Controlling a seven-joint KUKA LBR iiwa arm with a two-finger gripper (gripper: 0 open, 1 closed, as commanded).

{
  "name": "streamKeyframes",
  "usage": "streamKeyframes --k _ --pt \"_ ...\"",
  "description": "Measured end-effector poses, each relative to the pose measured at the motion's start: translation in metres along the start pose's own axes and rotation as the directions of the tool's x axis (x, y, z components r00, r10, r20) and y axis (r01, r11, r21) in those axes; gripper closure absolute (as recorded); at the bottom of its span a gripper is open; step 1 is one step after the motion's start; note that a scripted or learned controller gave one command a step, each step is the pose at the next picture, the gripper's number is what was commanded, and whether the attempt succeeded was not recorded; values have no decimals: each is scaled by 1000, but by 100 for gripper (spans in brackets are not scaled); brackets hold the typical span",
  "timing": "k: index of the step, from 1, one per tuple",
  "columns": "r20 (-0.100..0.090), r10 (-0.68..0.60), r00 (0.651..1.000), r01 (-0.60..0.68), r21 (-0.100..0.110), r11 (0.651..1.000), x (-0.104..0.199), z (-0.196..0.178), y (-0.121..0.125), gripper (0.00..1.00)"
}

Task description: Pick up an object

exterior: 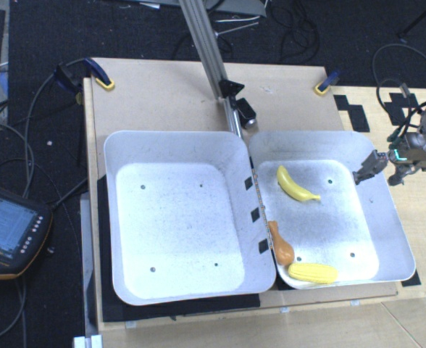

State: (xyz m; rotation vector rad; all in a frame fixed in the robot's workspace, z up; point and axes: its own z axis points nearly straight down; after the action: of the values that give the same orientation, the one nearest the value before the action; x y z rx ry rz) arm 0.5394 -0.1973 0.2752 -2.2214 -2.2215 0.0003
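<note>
A yellow banana (296,185) lies in the right bin (376,216), toward its back left. An orange-brown pear-shaped piece (280,246) rests against the right bin's left wall. Just beside it, a yellow corn cob (314,272) lies along the front edge. My gripper (383,171) hangs at the right bin's far right rim, fingers spread apart with nothing between them. It is well to the right of the banana and apart from every object.
The left bin (126,158) sits beside the right one. A slanted metal pole (207,46) rises from the clamp between the bins at the back. A handheld controller (6,230) lies off the bench at the left.
</note>
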Motion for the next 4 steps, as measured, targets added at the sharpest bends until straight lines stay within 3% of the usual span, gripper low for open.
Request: streamKeyframes --k 1,4 --pt "0 0 1000 0 0 1000 0 0 0 0" --pt "-1 0 1000 0 4 1000 -7 173 -3 0"
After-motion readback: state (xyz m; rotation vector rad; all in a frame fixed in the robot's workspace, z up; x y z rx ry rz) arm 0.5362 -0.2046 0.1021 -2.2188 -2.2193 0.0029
